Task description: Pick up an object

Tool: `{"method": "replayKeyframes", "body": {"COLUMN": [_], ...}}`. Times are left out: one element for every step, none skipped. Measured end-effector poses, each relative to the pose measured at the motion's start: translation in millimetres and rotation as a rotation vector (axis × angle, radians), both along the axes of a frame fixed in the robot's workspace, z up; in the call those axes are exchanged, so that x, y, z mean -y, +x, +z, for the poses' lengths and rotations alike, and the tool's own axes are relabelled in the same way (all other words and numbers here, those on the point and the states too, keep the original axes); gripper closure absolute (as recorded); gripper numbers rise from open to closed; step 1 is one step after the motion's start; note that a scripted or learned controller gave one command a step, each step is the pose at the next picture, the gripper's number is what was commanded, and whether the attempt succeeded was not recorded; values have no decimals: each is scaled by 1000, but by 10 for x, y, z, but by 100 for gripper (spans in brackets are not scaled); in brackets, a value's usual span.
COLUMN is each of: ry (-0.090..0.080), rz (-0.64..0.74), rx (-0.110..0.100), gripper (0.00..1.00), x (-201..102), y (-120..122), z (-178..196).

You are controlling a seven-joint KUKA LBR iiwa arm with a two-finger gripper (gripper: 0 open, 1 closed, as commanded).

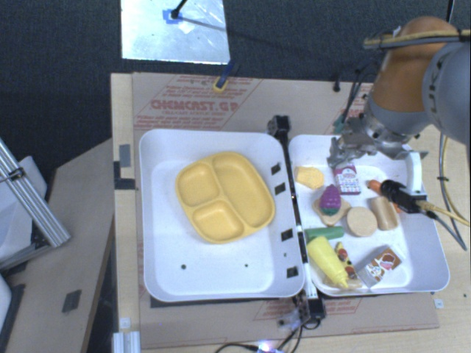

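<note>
My gripper [341, 155] hangs over the back part of the right bin [434, 259], reaching in from the right. Just below its tip stands a small pink and white carton [346, 180], touching or nearly touching it. A yellow wedge [310, 176] lies to the left of the carton. A purple toy [330, 197] sits in front of it on a tan piece. Further forward are a tan disc [360, 221], a bun-like roll [383, 213], a green piece [324, 233], a yellow bottle [326, 259] and a brown box [379, 265].
The left bin [158, 271] holds a yellow three-compartment tray [224, 195]. A divider with black clips [291, 197] separates the bins. A small orange piece [373, 186] lies right of the carton. A shiny sheet [175, 20] lies behind the bench.
</note>
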State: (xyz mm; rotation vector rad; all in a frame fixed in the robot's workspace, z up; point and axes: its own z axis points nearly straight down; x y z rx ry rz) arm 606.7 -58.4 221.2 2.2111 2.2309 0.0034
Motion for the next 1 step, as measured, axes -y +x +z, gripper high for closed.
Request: {"method": "replayKeyframes", "body": {"ry": [1], "rz": [0], "rx": [1], "gripper": [100], "x": [-441], "y": [71], "z": [-8]}}
